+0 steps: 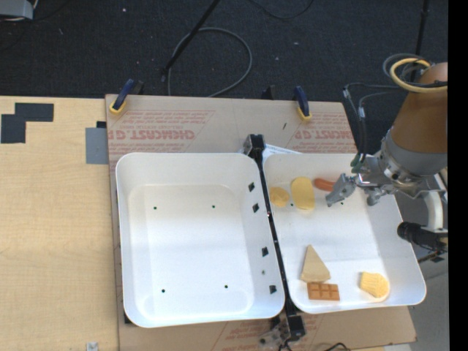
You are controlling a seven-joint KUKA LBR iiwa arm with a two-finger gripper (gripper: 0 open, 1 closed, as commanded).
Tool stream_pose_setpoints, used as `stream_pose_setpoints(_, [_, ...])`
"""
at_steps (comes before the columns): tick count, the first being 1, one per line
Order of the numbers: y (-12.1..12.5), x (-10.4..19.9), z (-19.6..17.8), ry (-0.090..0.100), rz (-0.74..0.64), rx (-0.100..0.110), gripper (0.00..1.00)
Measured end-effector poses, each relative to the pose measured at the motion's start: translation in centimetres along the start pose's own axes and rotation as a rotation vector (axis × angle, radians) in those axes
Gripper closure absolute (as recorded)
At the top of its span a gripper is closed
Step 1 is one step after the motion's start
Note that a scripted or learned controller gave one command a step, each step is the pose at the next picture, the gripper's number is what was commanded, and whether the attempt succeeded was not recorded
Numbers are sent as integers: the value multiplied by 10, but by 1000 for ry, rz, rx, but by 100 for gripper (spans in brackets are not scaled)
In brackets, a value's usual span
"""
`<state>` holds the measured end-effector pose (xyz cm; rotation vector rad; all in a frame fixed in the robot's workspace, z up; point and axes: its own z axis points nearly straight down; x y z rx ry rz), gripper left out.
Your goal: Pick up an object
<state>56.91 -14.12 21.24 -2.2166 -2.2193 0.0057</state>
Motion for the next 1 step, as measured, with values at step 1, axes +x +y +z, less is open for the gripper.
stream_pose_setpoints(1, [73, -14, 130, 0, 0, 3, 0])
